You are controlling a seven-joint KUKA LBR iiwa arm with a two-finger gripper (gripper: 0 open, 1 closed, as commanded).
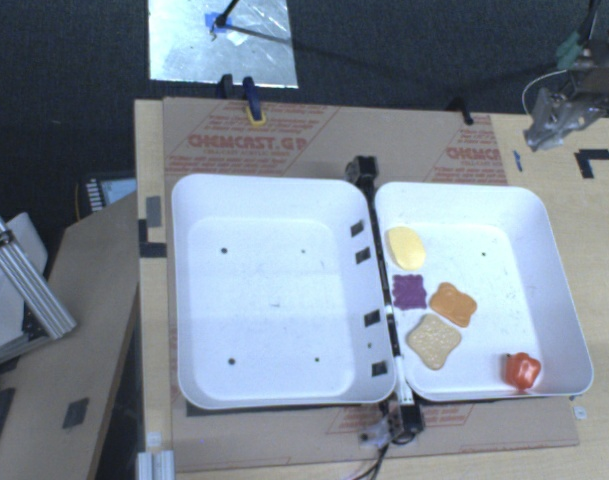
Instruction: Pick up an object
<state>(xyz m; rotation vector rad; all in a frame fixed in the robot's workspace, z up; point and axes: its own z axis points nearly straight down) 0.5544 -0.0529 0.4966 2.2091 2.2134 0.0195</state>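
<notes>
Near bin corner, red pepper (pixel 522 370)

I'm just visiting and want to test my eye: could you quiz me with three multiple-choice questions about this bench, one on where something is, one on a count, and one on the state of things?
1. Where does the red piece lie?
A. near corner of the right bin
B. middle of the left bin
C. on the cardboard

2. How many items lie in the right bin?
A. two
B. five
C. eight

3. Where is the gripper relative to the items?
A. pressed on the purple piece
B. off by the bench's far right corner, apart from all of them
C. inside the left bin

Answers: 1 A, it sits by the near rim. 2 B, yellow, purple, orange, tan and red pieces. 3 B, it hangs outside the bins.
</notes>
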